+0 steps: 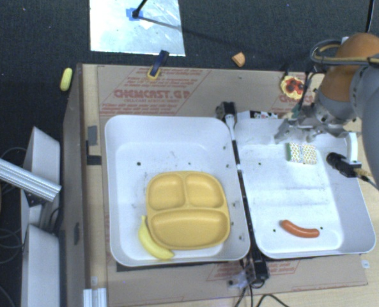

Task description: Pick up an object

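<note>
Dark carpet lies all around a brown cardboard sheet (pixel 176 91) with red letters on it. On the cardboard sit two shallow white bins side by side, the left bin (pixel 122 146) and the right bin (pixel 358 232).

A small patterned block (pixel 302 153), white with little green and yellow spots, lies in the top part of the right bin. Its long side runs left to right, tipped just a little down to the right.

The gripper (pixel 302 124) is just above that block in the picture, very close to it. I cannot tell if it touches the block. I cannot tell how far the jaws are open, and nothing can be seen held between them. The grey arm (pixel 371 91) comes in from the right, with its orange band (pixel 362 47) up high.

An orange-red sausage (pixel 299 229) lies near the front of the right bin, well apart from the gripper. It lies left to right too.

In the left bin there is a yellow tray (pixel 188 210) with three sections. A yellow banana (pixel 152 243) touches its lower left edge.

On the carpet are a shiny silver sheet (pixel 138 18), a yellow thing (pixel 66 78) and a small orange piece (pixel 239 59).
</note>
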You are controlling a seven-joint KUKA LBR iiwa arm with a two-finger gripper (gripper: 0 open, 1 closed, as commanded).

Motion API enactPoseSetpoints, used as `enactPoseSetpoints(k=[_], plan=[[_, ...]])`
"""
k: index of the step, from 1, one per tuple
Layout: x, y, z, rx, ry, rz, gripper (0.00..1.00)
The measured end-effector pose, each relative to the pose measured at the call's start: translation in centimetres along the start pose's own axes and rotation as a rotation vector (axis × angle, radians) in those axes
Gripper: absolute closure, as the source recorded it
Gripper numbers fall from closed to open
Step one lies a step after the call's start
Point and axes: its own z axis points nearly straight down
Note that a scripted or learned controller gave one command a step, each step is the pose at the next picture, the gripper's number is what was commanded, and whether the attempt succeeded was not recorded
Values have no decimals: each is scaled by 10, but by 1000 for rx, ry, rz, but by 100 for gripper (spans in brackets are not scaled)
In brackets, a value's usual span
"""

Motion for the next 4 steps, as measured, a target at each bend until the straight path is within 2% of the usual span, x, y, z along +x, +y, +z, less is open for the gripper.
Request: enactPoseSetpoints(k=[1, 2, 3, 4], plan=[[-6, -18, -25, 16, 4, 8, 0], [-17, -5, -7, 17, 3, 7, 0], [-9, -16, -14, 17, 4, 8, 0], [-18, -5, 9, 15, 3, 7, 0]])
